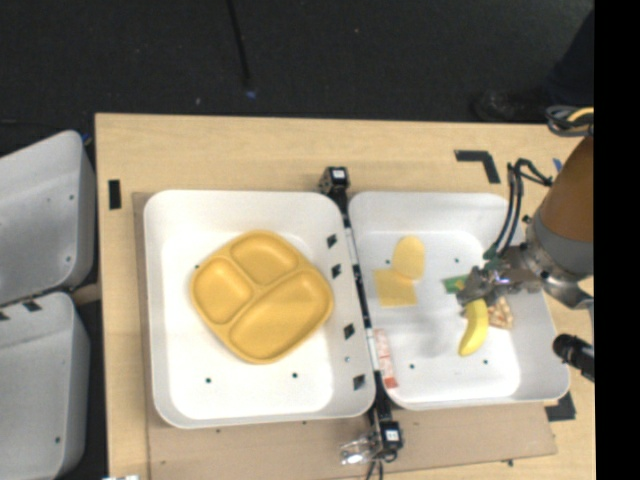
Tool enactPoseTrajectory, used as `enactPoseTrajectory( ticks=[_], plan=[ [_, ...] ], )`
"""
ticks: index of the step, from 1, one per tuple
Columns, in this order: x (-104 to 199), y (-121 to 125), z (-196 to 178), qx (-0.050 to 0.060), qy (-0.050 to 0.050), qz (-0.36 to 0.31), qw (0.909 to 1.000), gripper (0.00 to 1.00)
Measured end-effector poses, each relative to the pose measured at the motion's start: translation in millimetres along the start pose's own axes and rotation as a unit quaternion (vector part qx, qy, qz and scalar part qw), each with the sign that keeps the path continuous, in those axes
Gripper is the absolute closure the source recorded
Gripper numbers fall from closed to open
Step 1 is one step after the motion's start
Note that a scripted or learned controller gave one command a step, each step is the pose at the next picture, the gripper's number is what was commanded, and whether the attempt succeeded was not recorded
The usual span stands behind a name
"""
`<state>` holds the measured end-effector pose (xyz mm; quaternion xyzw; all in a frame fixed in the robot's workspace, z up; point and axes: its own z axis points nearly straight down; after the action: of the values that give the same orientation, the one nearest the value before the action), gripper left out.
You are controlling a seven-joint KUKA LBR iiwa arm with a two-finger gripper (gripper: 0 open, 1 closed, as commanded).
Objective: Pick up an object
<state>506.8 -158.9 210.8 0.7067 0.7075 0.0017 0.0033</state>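
My bench (240, 153) is light wood. Two white bins sit on it side by side. The left bin (170, 368) is near the bench's left edge. The right bin (440, 388) is by its right edge, touching the left one.

Right bin crowded at centre and right, open along near and far edges

Hand (487, 286) low at right side of right bin (440, 388), just above banana (474, 328); yellow pieces (402, 271) near centre-left. Left bin (180, 388) mostly taken by yellow divided plate (262, 295), with bare floor around its rim.
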Motion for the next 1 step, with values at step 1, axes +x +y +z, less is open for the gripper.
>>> enactPoseTrajectory(
  ticks=[1],
  plan=[
    [-1.4, 1.8, -40.6, 0.001, 0.0, -0.001, 1.0, 1.0]
  ],
)
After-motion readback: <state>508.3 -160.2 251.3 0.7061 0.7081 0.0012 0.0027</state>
